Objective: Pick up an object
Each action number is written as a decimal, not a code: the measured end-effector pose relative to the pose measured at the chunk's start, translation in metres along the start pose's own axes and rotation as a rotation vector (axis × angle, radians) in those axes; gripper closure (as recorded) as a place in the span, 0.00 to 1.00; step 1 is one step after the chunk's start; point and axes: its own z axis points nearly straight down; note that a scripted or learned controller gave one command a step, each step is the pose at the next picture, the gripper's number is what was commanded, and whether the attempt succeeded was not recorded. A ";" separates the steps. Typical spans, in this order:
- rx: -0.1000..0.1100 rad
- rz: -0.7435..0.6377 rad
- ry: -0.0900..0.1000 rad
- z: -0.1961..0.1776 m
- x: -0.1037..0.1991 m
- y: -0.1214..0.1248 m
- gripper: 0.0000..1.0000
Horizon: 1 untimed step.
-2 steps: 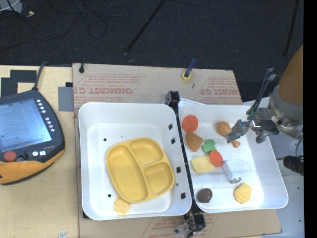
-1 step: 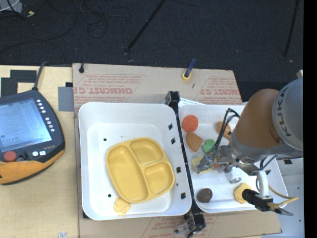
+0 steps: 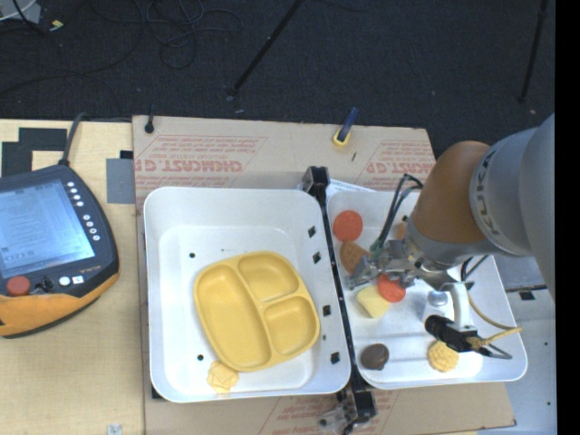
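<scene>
Camera view: the gripper (image 3: 385, 275) hangs low in the right bin (image 3: 497, 284) among crowded play-food pieces, whether clenched or released impossible to tell. A red piece (image 3: 391, 289) and a pale yellow wedge (image 3: 371, 302) lie just beneath; the close packing risks a glancing miss. Mirrored lettering on the cardboard sheet (image 3: 272, 152) cannot be read reliably. The yellow divided tray (image 3: 256, 308) sits in the left bin (image 3: 172, 243).

This is looking like a robotics lab. A grey industrial arm (image 3: 494, 198) is reaching over two white bins (image 3: 172, 243) sitting on flattened cardboard (image 3: 236, 157). A teach pendant (image 3: 50, 243) with a lit screen is lying beside them, and loose cables (image 3: 136, 16) and stand legs (image 3: 272, 39) are trailing across dark carpet behind the bench.
</scene>
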 end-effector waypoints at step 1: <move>-0.007 0.011 -0.001 -0.015 -0.003 0.001 1.00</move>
